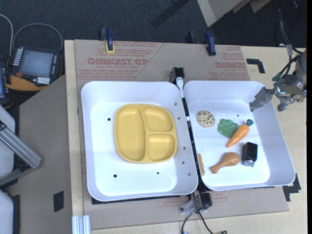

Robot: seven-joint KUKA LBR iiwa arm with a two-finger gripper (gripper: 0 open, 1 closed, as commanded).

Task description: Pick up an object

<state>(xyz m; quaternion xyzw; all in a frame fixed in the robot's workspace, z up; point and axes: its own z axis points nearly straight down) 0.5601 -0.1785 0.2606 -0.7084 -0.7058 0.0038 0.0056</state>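
Note:
The right bin (273,174) holds a round cookie (205,118), a green leafy piece (226,127), an orange carrot (238,134), a small black block (249,153) and a tan drumstick (225,162). My gripper (270,103) hovers over the bin's upper right corner, above and to the right of the carrot. Its fingers are spread, it is open, and nothing is between them.
A yellow divided plate (145,132) lies in the left bin (97,174). A thin orange piece (200,164) rests against the right bin's left wall. Blue clamps (109,40) hold the cardboard at the back. A pendant screen (34,62) sits far left.

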